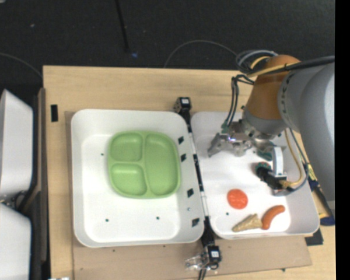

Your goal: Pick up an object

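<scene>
The jaws (228, 144) hung over the right bin (219, 127), near its upper left; whether they were apart or together, I couldn't tell. A red ball (238, 199), sausage (273, 215) and cone (246, 223) lay lower right.

Two white bins (84, 226), one green plate (144, 164), three food toys (238, 199).

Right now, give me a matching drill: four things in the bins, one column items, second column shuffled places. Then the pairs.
Items:
1. green divided plate
2. red round piece
3. orange sausage
4. tan cone

Places:
A. right bin, near the front right corner
B. middle of the left bin
C. right bin, front edge, just left of the sausage
D. right bin, centre, behind the cone

Pairs: 1-B, 2-D, 3-A, 4-C
</scene>
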